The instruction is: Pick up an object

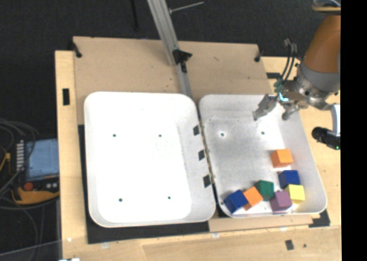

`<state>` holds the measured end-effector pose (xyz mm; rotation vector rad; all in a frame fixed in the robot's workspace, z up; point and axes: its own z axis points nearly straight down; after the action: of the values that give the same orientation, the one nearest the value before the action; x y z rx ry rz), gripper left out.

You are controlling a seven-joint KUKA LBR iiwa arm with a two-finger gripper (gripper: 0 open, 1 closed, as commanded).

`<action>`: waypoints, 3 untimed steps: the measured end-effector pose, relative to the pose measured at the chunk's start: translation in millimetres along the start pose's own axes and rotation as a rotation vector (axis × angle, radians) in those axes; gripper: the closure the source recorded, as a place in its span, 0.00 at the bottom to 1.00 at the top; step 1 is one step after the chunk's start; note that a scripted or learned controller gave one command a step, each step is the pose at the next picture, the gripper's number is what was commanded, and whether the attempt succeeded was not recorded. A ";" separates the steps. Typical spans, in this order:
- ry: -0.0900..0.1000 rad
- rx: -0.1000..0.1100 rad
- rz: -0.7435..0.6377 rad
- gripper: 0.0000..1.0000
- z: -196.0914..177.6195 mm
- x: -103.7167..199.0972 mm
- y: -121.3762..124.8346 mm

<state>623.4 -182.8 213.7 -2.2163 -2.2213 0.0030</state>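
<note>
Two shallow white bins side by side on the bench (172, 62). Left bin (143, 156) bare white with a few small dark dots. Right bin (241, 139) scuffed grey across its floor, with blocks gathered toward the near right corner: an orange block (281, 158) standing apart higher up, then a dark blue block (289, 178), a yellow block (296, 192), a purple block (281, 200), a green block (265, 189), a second orange block (253, 196) and a blue block (235, 201) along the near wall. Gripper (276, 109) above the far right part of the right bin, well apart from the blocks. Fingers (264, 107) spread, pinching nothing. Grey arm with orange band entering from the right. Slanted metal rail (163, 22) beyond the bins.
</note>
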 end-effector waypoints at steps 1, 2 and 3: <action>-0.003 -0.004 -0.002 0.00 -3.3 -0.5 0.9; -0.003 0.001 0.002 0.00 57.3 0.8 -5.6; -0.005 -0.005 0.004 0.00 117.7 -2.4 -6.9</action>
<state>616.1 -185.1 96.1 -2.2257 -2.2223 0.0028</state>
